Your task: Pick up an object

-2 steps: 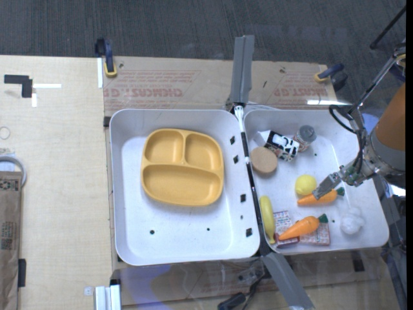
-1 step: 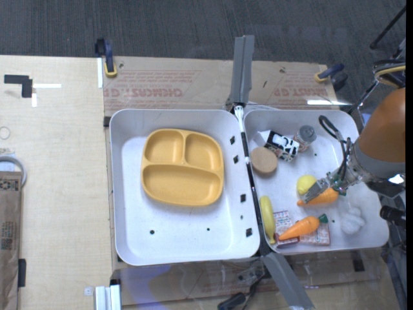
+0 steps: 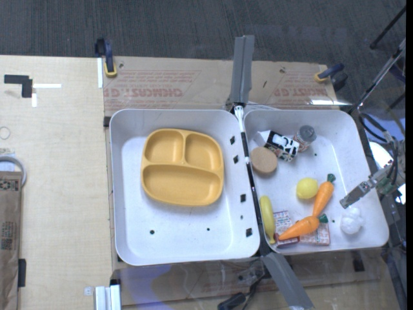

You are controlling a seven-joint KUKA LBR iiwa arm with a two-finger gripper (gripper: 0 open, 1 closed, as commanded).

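The right bin [image 3: 348, 131] holds several small objects. A yellow lemon [image 3: 307, 188] lies near its middle, with an orange carrot [image 3: 324, 194] just to its right and a second carrot [image 3: 299, 228] lying over a flat printed packet [image 3: 315, 236]. A tan round disc [image 3: 263, 161], a black-and-white object [image 3: 282, 144] and a small grey-capped jar [image 3: 306, 134] sit toward the back. A yellow banana-like piece [image 3: 266, 215] lies along the left wall. A white crumpled ball [image 3: 352, 222] rests in the front right corner. My gripper [image 3: 359, 193] reaches in over the right rim, just above the white ball and right of the carrots, with nothing seen in it.
The left bin [image 3: 129, 237] holds a yellow divided plate [image 3: 183, 166]. A grey post [image 3: 242, 70] rises behind the seam between the bins. Cardboard [image 3: 168, 82] lies behind them, with clamps [image 3: 104, 55] at its corners. Cables and a stand crowd the far right.
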